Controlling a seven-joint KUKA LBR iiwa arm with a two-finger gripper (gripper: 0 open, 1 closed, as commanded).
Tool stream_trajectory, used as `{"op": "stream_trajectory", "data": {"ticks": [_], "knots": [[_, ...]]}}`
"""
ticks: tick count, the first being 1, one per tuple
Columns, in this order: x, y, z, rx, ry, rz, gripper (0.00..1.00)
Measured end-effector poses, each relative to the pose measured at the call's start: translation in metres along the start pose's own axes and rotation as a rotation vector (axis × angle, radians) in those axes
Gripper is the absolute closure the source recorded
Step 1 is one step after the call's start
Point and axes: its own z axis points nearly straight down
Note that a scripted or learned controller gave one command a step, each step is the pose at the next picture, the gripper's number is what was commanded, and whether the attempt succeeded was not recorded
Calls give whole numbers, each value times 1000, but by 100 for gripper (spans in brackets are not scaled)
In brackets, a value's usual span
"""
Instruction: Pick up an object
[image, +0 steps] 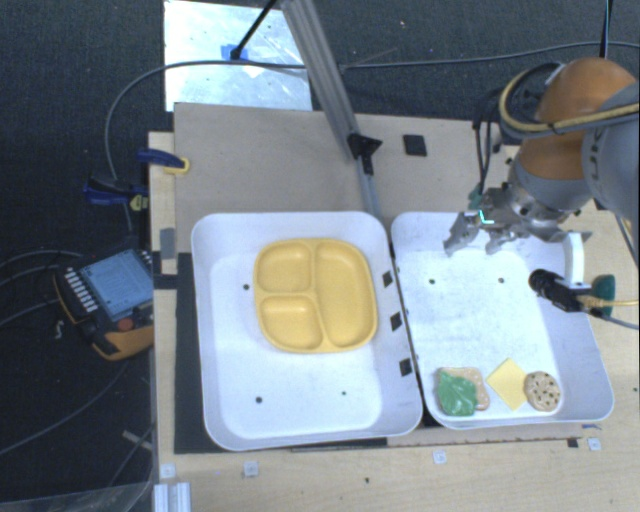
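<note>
Approach step: the hand (478, 236), fingers spread and grasping nothing, must descend toward the green toast (460, 391) in the right bin (600, 385).

A yellow divided tray (313, 296) lies in the left bin (230, 400); the gripper (476, 241) hovers over the right bin (580, 370), well apart from green-topped toast (459, 391), cheese slice (507, 383) and cookie (542, 391) at its near edge.

Green-topped toast (460, 391), yellow slice (508, 384), perhaps cookie (542, 391), right bin's near edge.
</note>
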Motion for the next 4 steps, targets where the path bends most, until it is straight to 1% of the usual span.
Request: {"op": "stream_trajectory", "data": {"ticks": [1, 2, 3, 4], "knots": [[0, 1, -2, -4, 0, -1, 0], [7, 2, 57, -2, 0, -3, 0], [7, 3, 107, -5, -1, 0, 0], [7, 5, 93, -11, -2, -2, 100]]}}
